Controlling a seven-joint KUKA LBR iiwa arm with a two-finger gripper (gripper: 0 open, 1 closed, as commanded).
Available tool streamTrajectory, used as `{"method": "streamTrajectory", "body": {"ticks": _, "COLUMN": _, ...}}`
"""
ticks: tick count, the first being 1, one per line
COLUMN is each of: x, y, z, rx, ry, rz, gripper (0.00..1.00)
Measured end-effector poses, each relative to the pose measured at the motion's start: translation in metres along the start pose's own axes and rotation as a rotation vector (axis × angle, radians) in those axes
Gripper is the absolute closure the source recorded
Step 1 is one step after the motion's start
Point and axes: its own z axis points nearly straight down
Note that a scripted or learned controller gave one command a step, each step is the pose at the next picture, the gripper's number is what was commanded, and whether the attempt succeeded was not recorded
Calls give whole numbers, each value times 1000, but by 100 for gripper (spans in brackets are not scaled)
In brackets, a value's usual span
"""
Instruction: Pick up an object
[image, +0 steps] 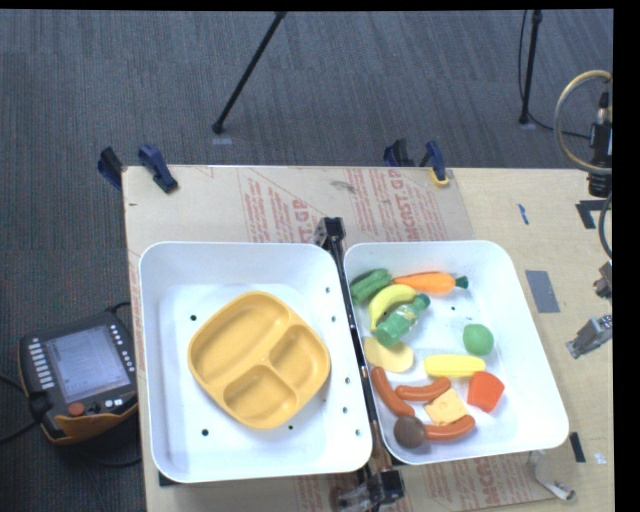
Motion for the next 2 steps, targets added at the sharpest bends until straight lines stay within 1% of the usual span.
{"method": "streamTrajectory", "body": {"ticks": 2, "x": -1, "y": -2, "z": -17, "rx": -2, "ry": -11, "rz": 18, "gripper": 100}}
